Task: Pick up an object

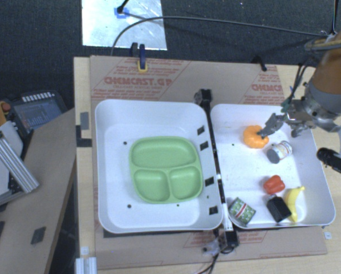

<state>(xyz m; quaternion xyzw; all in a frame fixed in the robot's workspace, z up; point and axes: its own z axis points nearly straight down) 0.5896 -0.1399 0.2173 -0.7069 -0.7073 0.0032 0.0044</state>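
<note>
Your gripper (280,125) hangs over the right bin (233,170), fingers apart, one tip touching the orange fruit (252,136); can (279,152) just beside

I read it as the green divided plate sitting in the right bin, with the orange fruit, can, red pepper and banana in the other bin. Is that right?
Not quite. The camera view shows the green divided plate in the left bin, not the right. The rest holds: the orange fruit, can, red pepper and banana lie in the other bin, on the right, where the gripper is.
</note>
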